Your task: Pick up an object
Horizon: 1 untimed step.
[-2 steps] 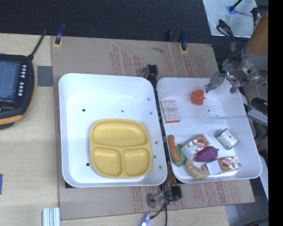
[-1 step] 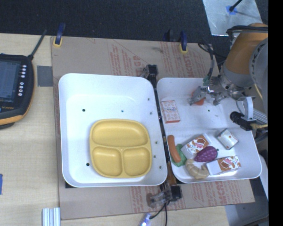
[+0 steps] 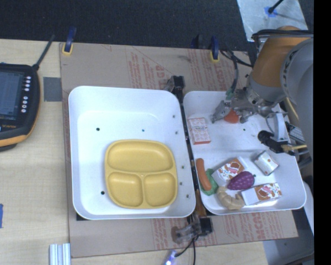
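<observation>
On a pale wooden worktop [image 3: 22, 192] under brown cardboard [image 3: 127, 65], with dark floor along the frame's top, the tool [image 3: 230, 110] sits low in the right bin [image 3: 298, 195], its fingers apart around a small red object [image 3: 232, 116] at upper right.

The grey arm [image 3: 289, 65] reaches in from the right, its gripper [image 3: 231, 112] lowered.

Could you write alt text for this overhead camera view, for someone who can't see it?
A grey and orange robot arm reaches from the right, its gripper low over a small red object in the right bin, which also holds small food items. The left bin holds a yellow divided tray.
</observation>
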Tool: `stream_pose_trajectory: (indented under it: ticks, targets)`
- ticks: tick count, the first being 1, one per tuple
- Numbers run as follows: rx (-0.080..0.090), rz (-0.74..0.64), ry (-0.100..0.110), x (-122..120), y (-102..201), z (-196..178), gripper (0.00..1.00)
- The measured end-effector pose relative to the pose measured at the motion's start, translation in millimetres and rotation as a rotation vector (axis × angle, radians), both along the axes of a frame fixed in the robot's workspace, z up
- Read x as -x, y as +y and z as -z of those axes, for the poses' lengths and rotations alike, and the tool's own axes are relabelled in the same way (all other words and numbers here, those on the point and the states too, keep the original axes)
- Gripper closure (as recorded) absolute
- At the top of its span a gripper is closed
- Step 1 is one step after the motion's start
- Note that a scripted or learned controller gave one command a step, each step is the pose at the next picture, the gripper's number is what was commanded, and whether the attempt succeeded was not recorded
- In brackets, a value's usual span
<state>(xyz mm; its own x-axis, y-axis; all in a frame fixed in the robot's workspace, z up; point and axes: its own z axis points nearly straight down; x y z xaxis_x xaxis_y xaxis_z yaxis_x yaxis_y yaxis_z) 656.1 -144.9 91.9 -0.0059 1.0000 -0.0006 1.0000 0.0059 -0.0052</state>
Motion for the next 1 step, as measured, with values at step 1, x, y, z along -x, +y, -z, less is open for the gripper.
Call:
stream_pose_trajectory:
  ticks: [1]
  targets:
    - [0.001,0.003,-0.005,-0.7,-42.1,-99.9,0.0]
